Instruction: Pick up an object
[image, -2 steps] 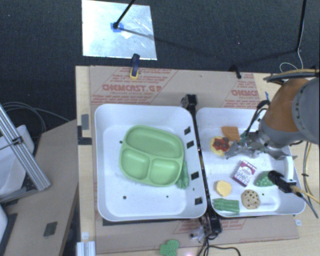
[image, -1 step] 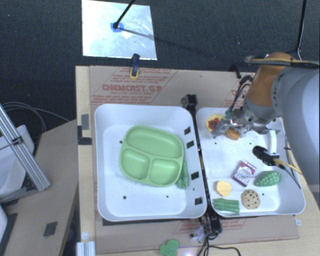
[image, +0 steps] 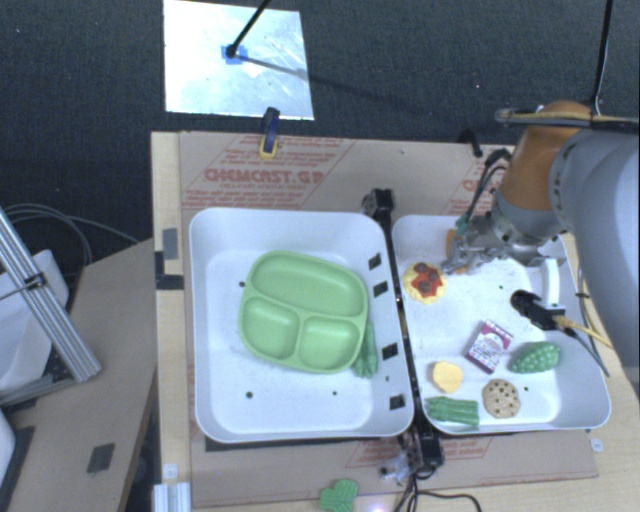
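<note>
My end effector (image: 462, 250) hangs low at the back of the right bin (image: 580, 415); I cannot tell its state from here. Just beside it lies the red-and-yellow toy (image: 425, 282), likely my target. The pink packet (image: 489, 346), cookie (image: 500, 398) and green pieces sit farther forward, the green tray (image: 303, 311) in the left bin (image: 215, 330).

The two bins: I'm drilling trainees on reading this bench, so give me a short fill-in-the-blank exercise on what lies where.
1. The green divided plate lies in the ____ bin.
2. The plate has ____ compartments.
3. The round cookie lies in the ____ bin.
4. The gripper is above the right bin's ____ end.

Missing words: left; three; right; far
</note>
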